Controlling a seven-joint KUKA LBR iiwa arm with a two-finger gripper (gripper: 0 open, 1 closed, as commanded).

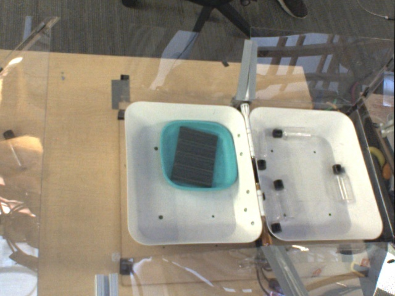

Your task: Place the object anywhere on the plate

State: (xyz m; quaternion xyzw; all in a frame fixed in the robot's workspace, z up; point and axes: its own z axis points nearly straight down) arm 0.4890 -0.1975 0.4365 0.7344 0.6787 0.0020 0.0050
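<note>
Teal plate (229,165) is cradling the dark ribbed object (195,157) flat at its centre, so my placing looks done; I cannot tell my tool's state or position.

At the right edge I can make out dark parts (375,128) and some thin coloured cables (360,91) behind a clear panel (321,60). I cannot tell if they belong to my robot.
</note>
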